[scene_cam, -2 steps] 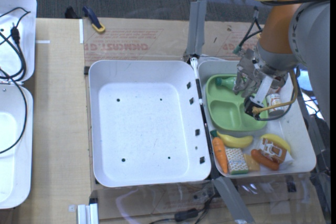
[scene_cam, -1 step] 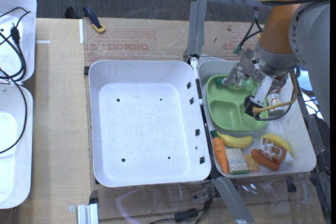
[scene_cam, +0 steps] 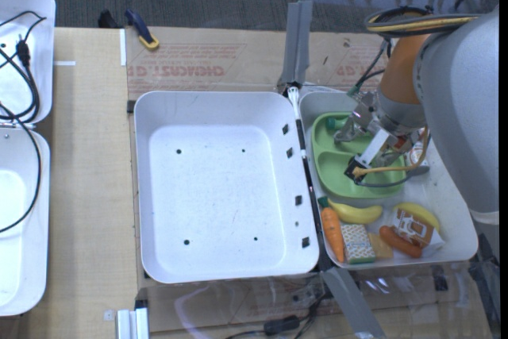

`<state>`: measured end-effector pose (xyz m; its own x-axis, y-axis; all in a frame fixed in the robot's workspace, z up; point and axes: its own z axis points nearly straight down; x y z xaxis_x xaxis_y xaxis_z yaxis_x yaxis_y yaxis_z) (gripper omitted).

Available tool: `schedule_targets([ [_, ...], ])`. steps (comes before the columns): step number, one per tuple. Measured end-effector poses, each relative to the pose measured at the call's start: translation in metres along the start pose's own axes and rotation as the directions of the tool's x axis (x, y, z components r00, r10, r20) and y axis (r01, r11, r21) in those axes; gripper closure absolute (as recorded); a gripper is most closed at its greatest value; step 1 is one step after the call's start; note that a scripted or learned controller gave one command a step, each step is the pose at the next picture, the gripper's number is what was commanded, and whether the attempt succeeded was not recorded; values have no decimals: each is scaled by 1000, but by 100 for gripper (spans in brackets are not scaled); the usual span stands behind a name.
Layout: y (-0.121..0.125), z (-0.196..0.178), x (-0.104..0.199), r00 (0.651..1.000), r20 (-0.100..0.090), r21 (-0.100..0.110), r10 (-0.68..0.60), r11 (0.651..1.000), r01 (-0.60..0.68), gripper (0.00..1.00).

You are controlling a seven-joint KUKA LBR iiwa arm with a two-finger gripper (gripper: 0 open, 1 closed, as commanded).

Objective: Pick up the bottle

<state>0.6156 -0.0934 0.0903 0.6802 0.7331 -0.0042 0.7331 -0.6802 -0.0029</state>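
White bins: the left bin (scene_cam: 214, 186) and the right bin (scene_cam: 456, 230) sit side by side on the table (scene_cam: 79, 171).
Green tray: a divided tray (scene_cam: 333, 171) lies in the right bin's far half, by its left wall.
Gripper: the gripper (scene_cam: 349, 129) is low over the tray's far part; I cannot tell whether it is clenched or released.
Bottle: a red-orange thing with a white label, seemingly the bottle (scene_cam: 406, 236), lies flat near the right bin's near right corner, apart from the gripper.
Bananas: one banana (scene_cam: 357, 212) is at the tray's near edge; a second banana (scene_cam: 419, 214) touches the bottle.
Carrot: the carrot (scene_cam: 332, 230) lies along the left wall, with a packet (scene_cam: 359, 244) beside it.
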Motion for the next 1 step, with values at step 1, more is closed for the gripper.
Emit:
schedule_targets([
  [1, -29, 0, -28, 995, -2, -1, 99, 995, -99, 0],
])
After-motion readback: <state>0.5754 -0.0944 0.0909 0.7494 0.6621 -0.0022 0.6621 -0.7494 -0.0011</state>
